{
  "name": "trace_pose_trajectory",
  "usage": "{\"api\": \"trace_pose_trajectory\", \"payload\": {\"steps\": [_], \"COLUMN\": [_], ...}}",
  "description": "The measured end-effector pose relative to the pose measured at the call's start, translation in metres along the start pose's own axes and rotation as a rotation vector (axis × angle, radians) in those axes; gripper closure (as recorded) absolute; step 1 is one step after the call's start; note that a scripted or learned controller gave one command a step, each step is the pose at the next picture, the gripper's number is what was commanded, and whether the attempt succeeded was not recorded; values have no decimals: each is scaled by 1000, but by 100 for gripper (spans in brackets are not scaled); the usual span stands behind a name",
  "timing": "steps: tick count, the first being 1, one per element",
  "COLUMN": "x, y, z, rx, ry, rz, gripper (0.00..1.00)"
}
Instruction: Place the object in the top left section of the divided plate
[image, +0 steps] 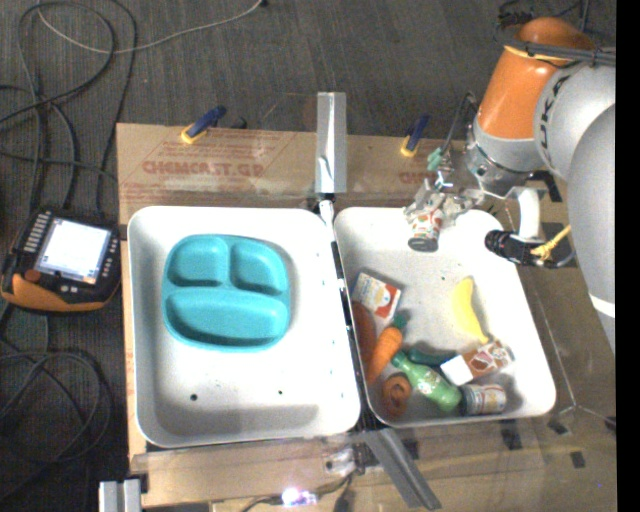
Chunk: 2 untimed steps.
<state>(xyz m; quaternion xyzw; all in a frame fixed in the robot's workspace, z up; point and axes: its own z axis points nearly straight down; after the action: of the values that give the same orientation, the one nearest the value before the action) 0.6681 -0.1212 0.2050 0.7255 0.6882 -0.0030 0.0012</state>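
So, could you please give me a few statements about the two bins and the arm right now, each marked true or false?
1. The blue divided plate lies in the left bin. True.
2. The banana lies on the plate. False: it lies in the right bin, and nothing lies in any section of the plate.
3. The gripper is over the far end of the right bin, with a small patterned object at its tip. True.
4. The carrot is in the left bin. False: it lies in the right bin, beside the green bottle.
5. A can lies near the right bin's front edge. True.
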Motion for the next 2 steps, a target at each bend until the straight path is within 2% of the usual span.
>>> {"api": "trace_pose_trajectory", "payload": {"steps": [1,2], "x": [86,157], "y": [-4,-9], "z": [22,21], "rx": [-1,0], "ry": [6,7], "rz": [-285,-154], "gripper": [100,100]}}
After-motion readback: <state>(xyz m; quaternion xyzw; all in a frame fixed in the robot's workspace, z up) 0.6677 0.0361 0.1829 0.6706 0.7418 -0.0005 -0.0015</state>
